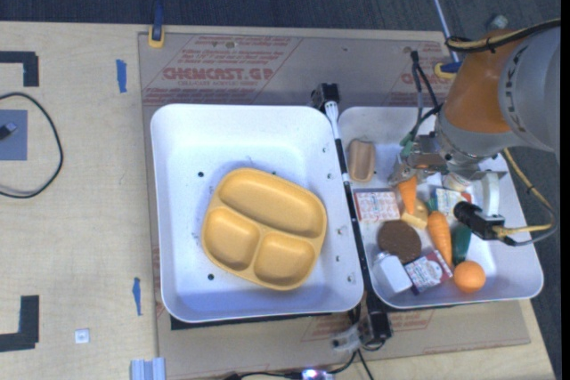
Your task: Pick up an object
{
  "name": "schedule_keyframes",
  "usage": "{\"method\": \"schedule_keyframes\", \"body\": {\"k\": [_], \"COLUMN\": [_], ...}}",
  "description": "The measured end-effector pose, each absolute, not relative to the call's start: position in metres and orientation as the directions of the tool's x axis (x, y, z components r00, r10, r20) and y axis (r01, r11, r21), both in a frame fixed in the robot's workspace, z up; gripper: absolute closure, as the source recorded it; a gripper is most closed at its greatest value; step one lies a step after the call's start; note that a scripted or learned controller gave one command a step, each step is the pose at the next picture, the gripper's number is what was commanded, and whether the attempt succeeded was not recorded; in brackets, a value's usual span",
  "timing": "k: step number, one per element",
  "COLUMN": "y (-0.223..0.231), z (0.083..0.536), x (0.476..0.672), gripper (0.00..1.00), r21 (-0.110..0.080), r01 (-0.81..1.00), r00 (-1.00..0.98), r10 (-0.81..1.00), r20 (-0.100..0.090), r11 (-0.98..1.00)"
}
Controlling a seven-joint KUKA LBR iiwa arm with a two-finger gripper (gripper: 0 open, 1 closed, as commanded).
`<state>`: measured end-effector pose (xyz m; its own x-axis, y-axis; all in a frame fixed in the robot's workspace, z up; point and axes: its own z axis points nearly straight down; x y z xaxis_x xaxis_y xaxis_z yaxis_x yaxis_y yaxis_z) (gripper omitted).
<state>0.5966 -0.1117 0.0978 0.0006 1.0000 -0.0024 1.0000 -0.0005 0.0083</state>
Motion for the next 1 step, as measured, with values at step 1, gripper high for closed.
{"method": "schedule_keyframes", "body": {"k": [1], "y": [-0.0391], "z": [0.1854], "x": [0.5493], "gripper": [1.00], "r21": [0.002], "r01": [1.000], "r00": [-0.002], "r10": [1.000], "r20": [0.001], "r11": [0.002]}}
